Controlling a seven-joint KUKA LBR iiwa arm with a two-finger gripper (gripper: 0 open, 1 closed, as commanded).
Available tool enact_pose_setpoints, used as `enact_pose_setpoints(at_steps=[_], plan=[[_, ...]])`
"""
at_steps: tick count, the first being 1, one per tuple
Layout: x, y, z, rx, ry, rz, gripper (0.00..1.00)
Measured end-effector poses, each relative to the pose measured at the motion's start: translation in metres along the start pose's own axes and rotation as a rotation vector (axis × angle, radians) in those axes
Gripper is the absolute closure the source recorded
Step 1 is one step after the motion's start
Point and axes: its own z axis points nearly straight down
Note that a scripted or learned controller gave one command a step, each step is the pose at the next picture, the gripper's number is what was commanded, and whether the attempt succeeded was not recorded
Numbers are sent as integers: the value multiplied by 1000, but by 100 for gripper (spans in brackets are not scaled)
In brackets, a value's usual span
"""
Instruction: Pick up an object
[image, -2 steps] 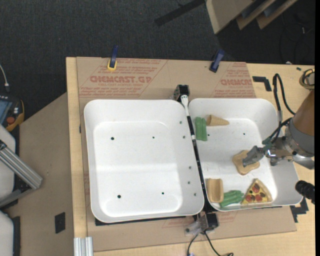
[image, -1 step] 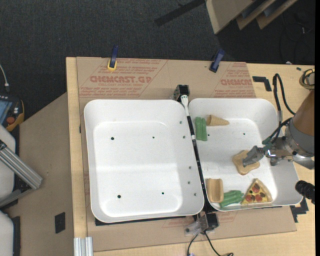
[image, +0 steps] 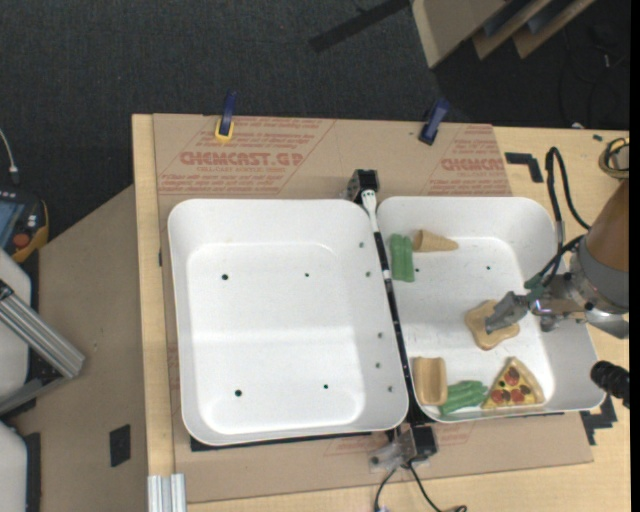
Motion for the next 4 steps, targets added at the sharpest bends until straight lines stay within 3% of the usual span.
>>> enact_pose_setpoints(at_steps=[2,3,4], plan=[[0,0,0,0,0,0,0],[-45,-5,76,5,2,2,0],[-43,-4,72,1,1,0,0]])
